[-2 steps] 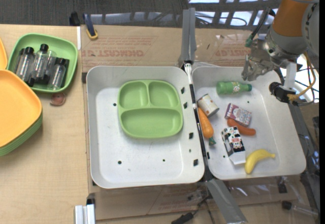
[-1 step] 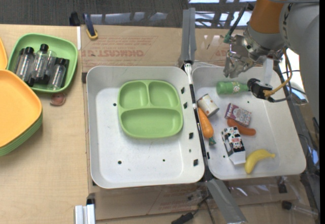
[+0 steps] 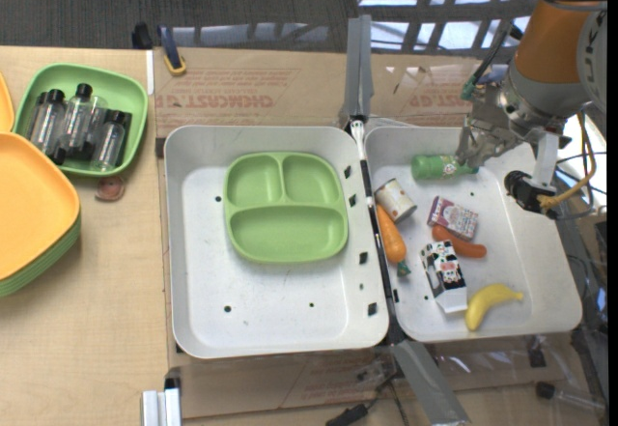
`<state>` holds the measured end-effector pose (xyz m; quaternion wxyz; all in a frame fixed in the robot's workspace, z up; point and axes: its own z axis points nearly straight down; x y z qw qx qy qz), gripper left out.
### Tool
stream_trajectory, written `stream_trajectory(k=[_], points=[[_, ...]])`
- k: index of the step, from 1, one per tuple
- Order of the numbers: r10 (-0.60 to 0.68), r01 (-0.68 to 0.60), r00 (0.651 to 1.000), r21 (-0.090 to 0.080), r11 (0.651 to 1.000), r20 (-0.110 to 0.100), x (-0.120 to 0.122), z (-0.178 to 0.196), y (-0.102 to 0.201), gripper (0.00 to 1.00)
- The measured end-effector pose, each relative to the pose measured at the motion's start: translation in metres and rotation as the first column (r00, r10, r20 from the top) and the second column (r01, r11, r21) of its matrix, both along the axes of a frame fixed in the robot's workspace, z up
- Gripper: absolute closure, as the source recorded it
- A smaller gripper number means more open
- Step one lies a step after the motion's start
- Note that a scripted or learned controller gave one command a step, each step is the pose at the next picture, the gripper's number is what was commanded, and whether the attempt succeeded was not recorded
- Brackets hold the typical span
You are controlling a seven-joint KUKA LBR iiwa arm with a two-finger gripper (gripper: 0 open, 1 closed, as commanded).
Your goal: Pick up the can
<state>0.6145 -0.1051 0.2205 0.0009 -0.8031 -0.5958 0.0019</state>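
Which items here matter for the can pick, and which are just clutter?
Belongs to the job:
- can, lying in the right bin near its left wall
- gripper, over the green bottle, not the can

Lying about:
- carrot
- banana
- cow-print carton
- purple box
- green divided plate in the left bin

Small can [image 3: 394, 199], white-and-brown label, lying tilted, right bin's left edge

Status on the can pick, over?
Gripper low at the right bin's back edge, beside the green bottle. Can lies untouched on its side by the left wall. Carrot just in front of it.
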Motion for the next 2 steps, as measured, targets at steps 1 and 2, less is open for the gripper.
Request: stream_trajectory(k=[1, 2], points=[[-0.012, 0.012, 1.000, -0.001, 1.000, 0.002, 0.038, 0.026, 0.001, 1.00], [-0.026, 0.026, 1.000, 0.000, 1.000, 0.001, 0.040, -0.043, -0.006, 1.00]])
